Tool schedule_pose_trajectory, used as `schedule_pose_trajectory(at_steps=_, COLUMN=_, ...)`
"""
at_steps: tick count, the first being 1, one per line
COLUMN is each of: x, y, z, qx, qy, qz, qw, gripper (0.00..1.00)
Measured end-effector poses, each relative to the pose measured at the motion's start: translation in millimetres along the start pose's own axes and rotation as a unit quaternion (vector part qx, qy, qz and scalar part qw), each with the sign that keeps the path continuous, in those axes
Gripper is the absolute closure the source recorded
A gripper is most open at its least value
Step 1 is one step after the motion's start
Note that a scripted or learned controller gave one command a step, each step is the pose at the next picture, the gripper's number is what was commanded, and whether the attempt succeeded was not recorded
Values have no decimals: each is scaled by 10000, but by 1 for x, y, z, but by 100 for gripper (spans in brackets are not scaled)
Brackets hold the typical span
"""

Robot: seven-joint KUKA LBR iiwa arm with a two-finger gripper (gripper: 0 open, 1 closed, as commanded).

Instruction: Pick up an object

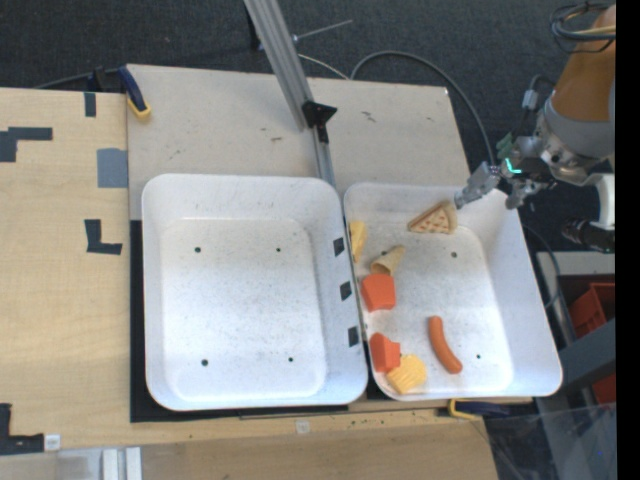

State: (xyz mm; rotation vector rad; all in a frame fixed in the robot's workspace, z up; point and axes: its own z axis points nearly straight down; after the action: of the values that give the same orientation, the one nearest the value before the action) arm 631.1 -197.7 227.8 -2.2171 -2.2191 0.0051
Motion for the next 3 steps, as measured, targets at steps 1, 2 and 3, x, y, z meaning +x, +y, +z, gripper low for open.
schedule_pose_trajectory(at_steps=1, x=0, y=1, z=-3, qx=-22, qy=-11, qz=-8, qw=10000, gripper=0)
schedule_pose_trajectory(at_steps=2, x=4, y=3, z=41, qx=-2, qy=-6, qz=-9, qw=10000, gripper=0)
schedule_pose_trajectory(at_steps=3, x=7, y=0, z=85, qx=3, qy=-5, qz=-5, qw=10000, gripper=0)
